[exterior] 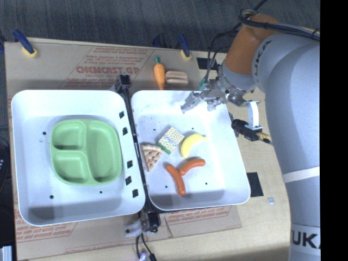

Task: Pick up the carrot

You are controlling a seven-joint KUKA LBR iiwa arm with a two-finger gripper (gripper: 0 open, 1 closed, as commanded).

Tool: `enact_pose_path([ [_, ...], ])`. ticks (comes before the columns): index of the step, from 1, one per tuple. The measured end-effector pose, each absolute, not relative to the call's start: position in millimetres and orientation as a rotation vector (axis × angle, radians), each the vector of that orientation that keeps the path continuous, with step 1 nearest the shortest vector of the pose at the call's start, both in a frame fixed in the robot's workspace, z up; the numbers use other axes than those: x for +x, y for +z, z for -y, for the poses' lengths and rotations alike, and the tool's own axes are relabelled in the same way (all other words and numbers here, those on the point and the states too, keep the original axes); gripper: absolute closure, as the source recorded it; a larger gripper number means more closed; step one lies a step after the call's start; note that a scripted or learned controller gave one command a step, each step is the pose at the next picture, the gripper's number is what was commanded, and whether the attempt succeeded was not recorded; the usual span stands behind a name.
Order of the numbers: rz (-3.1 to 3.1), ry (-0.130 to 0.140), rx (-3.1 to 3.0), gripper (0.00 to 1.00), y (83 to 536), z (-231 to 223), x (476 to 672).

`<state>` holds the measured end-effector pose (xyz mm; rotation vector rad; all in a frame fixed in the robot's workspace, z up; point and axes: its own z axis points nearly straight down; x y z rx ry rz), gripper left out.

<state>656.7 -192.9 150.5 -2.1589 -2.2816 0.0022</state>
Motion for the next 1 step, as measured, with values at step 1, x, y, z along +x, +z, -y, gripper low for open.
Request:
enact_pose_path([
  [1, 1.797, 0.002, -2.567, 0.00, 96.2, 208.6, 656.3],
])
